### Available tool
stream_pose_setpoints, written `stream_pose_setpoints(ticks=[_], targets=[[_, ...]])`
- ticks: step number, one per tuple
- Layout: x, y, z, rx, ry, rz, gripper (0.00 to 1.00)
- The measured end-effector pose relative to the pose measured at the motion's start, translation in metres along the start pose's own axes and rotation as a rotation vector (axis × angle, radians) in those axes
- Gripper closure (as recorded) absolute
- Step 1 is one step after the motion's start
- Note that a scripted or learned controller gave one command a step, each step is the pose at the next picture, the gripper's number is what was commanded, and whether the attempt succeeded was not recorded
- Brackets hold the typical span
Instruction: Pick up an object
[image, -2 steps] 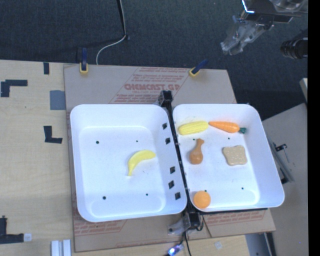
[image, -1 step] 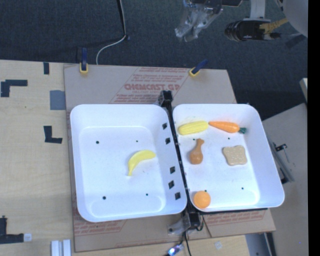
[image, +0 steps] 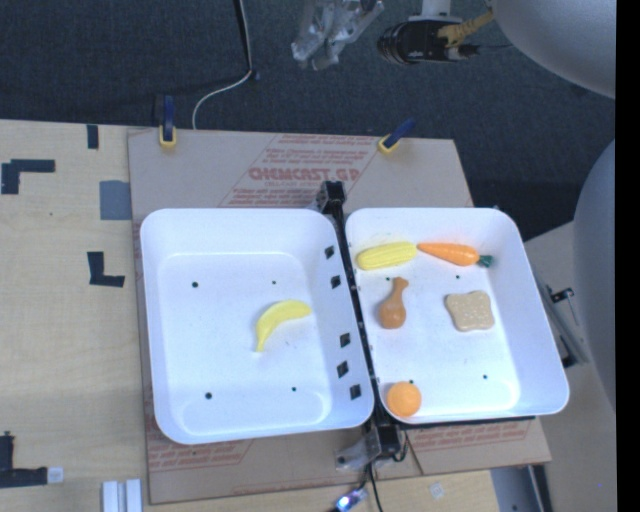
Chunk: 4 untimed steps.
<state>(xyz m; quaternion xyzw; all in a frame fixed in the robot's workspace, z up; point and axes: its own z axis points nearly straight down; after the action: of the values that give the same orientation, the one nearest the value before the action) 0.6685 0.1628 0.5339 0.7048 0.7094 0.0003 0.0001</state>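
— Where's the pincer (image: 325, 35) now?

— Up at the far edge, blurred, well apart from both bins. I cannot tell how it is set; nothing hangs from it that I can make out.

— And what might it go for?

— The left bin (image: 175, 240) has one banana (image: 280, 320) lying alone near its middle. The right bin (image: 520, 370) has more: a corn cob (image: 385, 256) at the far left corner, a carrot (image: 452, 253) just beside it, a drumstick (image: 393, 305) below the corn, a slice of toast (image: 469, 311) to its right, and an orange (image: 403, 399) at the near left corner.

— So where's the trouble?

— I'd guess the corn and the orange. Both sit close against the divider (image: 345, 310) between the bins, so one side of the pincer could strike the wall coming down. The orange is round and could roll away. The corn and carrot lie nearly end to end; a descent there might nudge one while reaching for the other.

— The toast?

— Flat on the floor of the bin, little to catch hold of. The banana looks safest, with open space all round.
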Motion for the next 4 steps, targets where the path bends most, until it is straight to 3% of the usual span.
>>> stream_pose_setpoints(ticks=[1,3,4], targets=[[0.058,0.000,0.000,0.000,0.000,0.001,1.00],[0.057,0.000,-0.020,0.002,-0.003,0.000,1.00],[0.057,0.000,-0.020,0.002,-0.003,0.000,0.00]])
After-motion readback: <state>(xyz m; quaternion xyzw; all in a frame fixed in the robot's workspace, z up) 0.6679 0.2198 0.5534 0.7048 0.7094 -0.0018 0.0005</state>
